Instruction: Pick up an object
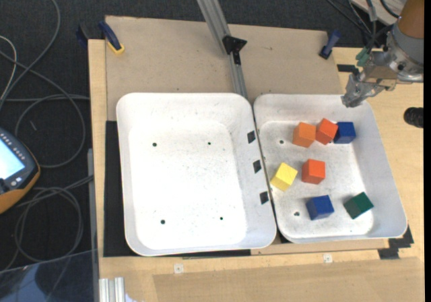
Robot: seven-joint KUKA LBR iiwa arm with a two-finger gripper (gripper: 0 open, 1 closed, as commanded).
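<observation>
Blue cube (345,132) lies near, below the jaws (353,99)

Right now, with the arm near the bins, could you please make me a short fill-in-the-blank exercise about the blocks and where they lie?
1. All the blocks lie in the ____ bin of the camera view.
2. The yellow block lies just left of an ____ block.
3. The number of blue blocks is ____.
4. The gripper hangs over that bin's ____ edge, nearest the blue block.

Missing words: right; orange; two; far
</observation>
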